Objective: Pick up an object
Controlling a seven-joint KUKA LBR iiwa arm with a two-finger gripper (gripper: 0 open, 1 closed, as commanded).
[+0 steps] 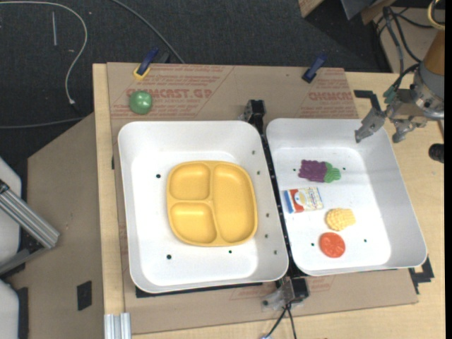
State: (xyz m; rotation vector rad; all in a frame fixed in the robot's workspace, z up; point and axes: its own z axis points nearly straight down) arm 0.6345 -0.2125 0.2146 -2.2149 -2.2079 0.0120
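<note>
The robot's gripper (385, 124) has two slim grey metal fingers (369, 128), each narrowing to a blunt tip. Above the fingers sits a boxy grey metal block with darker joints and small fittings. Thin dark cables loop out from behind that block and run upward past the wrist. The wrist above the block is a rounded pale grey cylinder, and a tan-orange patch shows above it.

Yellow divided plate (212, 203) in left bin (134, 189), green ball (140, 102) on cardboard (212, 90) behind it.
</note>
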